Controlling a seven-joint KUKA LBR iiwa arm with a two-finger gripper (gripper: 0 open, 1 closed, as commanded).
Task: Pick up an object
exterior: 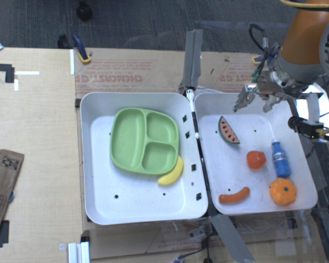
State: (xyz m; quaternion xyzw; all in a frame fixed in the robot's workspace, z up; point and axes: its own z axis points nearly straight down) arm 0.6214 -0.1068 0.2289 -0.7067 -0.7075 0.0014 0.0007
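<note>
Hovering over the far rim of the right bin (307, 199): one hand (255, 98), fingers spread apart, clamping nothing. Reaching in from the right on one grey arm (307, 32) with an orange band, its upper part running out past the picture's edge.

Sitting side by side on the table (33, 114): two white bins, the left bin (98, 201) well apart from the hand.

Lying in the right bin, all nearer the camera than the hand: five things. Resting just below the hand, slightly to its left: one watermelon slice (228, 130), red with a dark rind. Sitting further down, almost straight under the hand: one red tomato-like ball (256, 159). Lying just beside it, toward the arm's side: one blue bottle (279, 158) with a white cap. Resting beyond the bottle, near the bin's front corner: one orange pumpkin-like fruit (283, 192). Lying near the front wall, farthest from the hand within this bin: one curved sausage (234, 195).

Lying in the left bin, far to the hand's left: one green divided plate (145, 141) with three compartments, and one banana (172, 172) touching the plate's near edge, partly tucked against it.

Hard making out: the cabling and fittings behind the hand, tangled and small.
</note>
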